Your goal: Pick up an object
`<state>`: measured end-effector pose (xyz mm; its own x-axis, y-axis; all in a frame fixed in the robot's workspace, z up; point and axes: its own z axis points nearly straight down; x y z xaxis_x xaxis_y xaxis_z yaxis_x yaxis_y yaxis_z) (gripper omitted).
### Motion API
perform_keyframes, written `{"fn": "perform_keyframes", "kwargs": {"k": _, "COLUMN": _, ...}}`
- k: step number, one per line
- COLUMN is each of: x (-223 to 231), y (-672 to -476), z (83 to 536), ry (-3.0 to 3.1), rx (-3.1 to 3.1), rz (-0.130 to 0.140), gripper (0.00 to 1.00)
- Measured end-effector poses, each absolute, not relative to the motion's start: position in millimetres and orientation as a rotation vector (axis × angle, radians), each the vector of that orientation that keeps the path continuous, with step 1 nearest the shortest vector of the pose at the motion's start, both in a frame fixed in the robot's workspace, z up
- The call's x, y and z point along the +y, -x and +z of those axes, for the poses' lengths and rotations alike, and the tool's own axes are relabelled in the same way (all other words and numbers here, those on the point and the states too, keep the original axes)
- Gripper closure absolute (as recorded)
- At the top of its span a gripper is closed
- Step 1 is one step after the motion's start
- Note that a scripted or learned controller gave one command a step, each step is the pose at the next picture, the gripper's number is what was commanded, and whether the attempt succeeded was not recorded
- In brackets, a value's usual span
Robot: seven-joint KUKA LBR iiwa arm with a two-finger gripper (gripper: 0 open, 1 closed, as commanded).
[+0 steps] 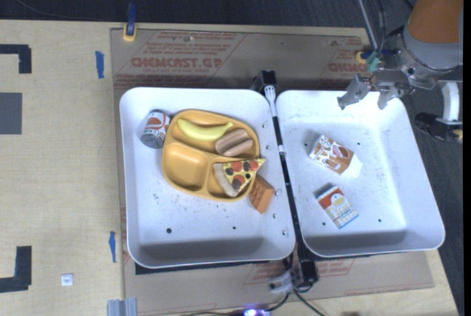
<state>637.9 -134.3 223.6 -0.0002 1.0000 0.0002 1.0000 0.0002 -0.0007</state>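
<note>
Gripper [365, 96] poised over the back edge of the right bin [423, 182], its 2 fingers spread apart and empty. The 2 small cartons lie on this bin's floor: upper carton [333, 155] tilted, lower carton [337, 205] nearer the front. Both appear light, stiff cardboard, probably crushable; pinching across the narrow sides seems safest

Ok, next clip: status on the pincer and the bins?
Pincer open, holding nothing, above right bin's far edge. Two small cartons lie loose in that bin. Nothing between pincer and cartons.
</note>
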Motion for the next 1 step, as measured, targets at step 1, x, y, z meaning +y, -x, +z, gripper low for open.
{"fn": "perform_keyframes", "kwargs": {"k": 1, "x": -118.2, "y": -666.1, "z": 115.3, "ry": 2.219, "rx": -2.22, "rz": 0.002, "gripper": 0.0}}
